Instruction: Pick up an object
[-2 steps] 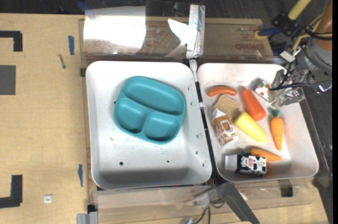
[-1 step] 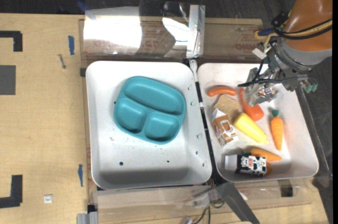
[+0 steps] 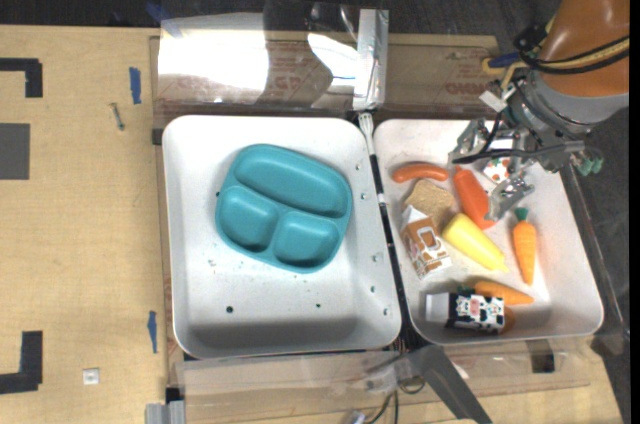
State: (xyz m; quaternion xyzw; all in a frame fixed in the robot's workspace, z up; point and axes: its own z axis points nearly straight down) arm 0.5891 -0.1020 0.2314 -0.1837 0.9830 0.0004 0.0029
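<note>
The right bin (image 3: 585, 302) holds several toy foods. Among them are a red sausage (image 3: 418, 173), a bread slice (image 3: 432, 200), a fat orange carrot (image 3: 470, 196), a yellow wedge (image 3: 474, 243), a brown carton (image 3: 427, 248), a small carrot (image 3: 524, 251), another carrot (image 3: 506, 293) and a black-and-white bottle (image 3: 470, 310). My gripper (image 3: 493, 170) hangs over the bin's upper right part, just above and right of the fat carrot. Its fingers are spread, and nothing sits between them.
A teal divided plate (image 3: 283, 207) lies in the left bin (image 3: 190, 312). The bins' inner walls meet at a ridge (image 3: 380, 212). A clear plastic sheet and a metal bracket (image 3: 370, 57) stand behind the bins. The orange-banded arm (image 3: 590, 22) comes in from the upper right.
</note>
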